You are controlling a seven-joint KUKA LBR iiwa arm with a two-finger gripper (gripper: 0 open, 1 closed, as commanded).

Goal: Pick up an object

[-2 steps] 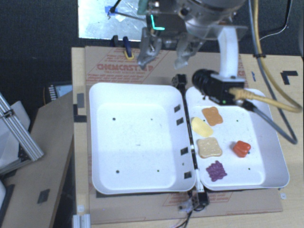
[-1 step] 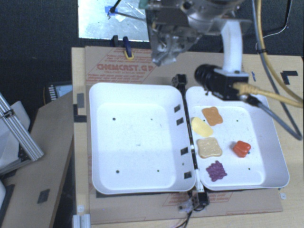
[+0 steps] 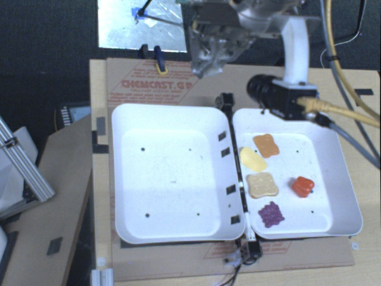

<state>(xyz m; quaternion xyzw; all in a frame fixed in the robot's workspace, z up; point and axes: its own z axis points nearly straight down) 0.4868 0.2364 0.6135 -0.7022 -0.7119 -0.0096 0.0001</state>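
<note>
Camera view: the gripper is seen at twelve o'clock, above the bins; nothing is held, though the finger gap cannot be told. The approach step is judged pending: a descent toward five o'clock onto the red object in the right bin is called for.

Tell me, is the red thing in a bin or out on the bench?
In. The red thing lies flat on the floor of the right bin, near its right side, apart from the other toy foods.
</note>
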